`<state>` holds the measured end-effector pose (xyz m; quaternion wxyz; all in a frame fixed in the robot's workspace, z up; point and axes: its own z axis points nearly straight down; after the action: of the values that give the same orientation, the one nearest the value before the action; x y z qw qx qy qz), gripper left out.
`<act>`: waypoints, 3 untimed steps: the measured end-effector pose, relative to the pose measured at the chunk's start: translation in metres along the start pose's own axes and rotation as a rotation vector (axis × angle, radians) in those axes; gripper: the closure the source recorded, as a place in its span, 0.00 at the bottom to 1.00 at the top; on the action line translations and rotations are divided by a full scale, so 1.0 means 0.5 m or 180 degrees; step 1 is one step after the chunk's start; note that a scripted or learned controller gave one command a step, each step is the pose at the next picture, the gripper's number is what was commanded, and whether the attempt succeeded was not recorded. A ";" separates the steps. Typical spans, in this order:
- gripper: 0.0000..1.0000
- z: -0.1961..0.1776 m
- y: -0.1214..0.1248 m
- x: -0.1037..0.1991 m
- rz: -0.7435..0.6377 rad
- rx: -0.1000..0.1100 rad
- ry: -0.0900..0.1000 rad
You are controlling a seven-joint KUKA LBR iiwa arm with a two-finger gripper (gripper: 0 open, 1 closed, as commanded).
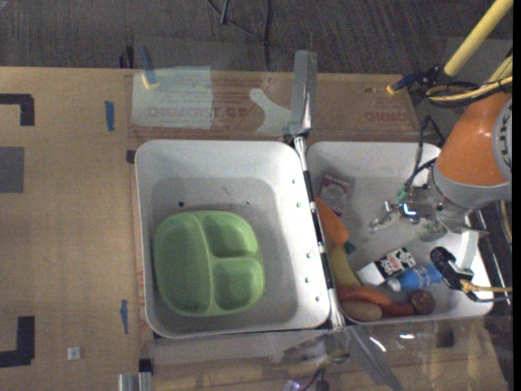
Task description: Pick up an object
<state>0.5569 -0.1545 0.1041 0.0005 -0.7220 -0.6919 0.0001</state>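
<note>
A tan bench is carrying two white bins under a dark floor. The left bin is holding a green tray. The right bin is holding the pickable things along its near edge: a carrot, a banana, a black-and-white carton, a bottle and a sachet.

The gripper is hanging over the right bin's middle, and whether it is parted or closed I cannot tell. Nothing appears lifted, so the pick is likely all still ahead.

Mirrored lettering is showing through a clear sheet behind the bins; it is not readable, nor is the carton's print.
</note>
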 end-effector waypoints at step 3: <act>0.00 -0.442 0.227 -0.111 0.0381 -0.0019 -0.0009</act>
<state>0.6682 -0.2149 0.3248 -0.0027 -0.7620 -0.6475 -0.0009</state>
